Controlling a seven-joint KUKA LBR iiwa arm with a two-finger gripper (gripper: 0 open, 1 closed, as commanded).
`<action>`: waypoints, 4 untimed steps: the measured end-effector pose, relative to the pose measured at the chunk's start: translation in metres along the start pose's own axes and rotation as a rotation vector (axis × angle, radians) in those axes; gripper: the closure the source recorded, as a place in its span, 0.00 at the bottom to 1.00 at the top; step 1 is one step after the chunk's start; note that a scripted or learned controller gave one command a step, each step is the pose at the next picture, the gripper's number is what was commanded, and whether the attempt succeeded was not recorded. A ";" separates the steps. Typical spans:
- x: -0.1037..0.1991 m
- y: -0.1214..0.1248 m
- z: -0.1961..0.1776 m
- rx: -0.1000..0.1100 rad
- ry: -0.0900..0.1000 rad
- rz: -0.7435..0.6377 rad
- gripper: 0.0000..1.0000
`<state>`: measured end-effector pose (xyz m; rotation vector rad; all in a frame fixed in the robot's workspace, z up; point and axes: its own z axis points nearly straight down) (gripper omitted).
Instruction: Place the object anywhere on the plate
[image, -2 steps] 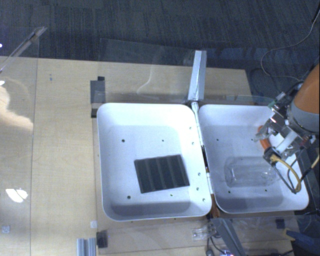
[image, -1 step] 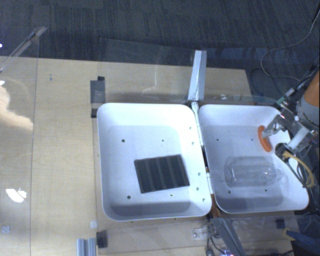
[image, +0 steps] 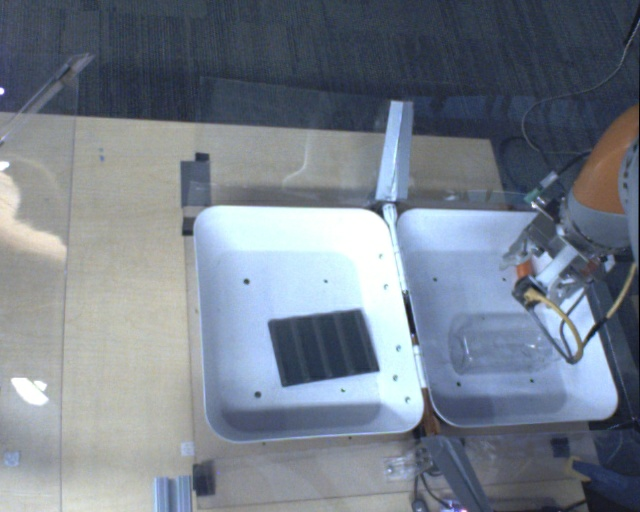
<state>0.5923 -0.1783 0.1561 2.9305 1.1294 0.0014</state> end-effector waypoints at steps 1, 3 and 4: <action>-0.020 -0.007 -0.062 -0.003 0.003 -0.003 0.00; -0.005 -0.007 0.014 -0.003 0.002 -0.520 0.00; -0.051 -0.079 -0.019 -0.002 0.002 -0.469 0.00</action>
